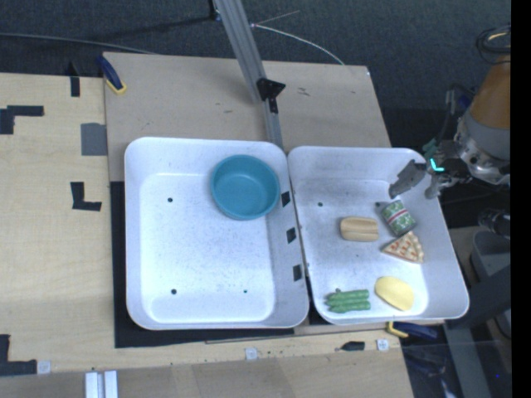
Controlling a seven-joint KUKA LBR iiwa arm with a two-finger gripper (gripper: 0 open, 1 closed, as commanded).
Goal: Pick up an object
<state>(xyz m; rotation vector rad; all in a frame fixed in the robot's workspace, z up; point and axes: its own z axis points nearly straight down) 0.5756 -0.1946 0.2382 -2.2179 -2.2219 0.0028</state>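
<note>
Gripper (421, 181) hovers over the right bin's (332, 168) upper right corner, fingers spread, nothing between them. Just below it lies a green can (397, 217); bread roll (359, 229), pizza slice (404, 248), lemon (394, 293) and green beans (347, 300) lie nearby. Left bin (158, 247) holds a blue bowl (245, 187).
</note>
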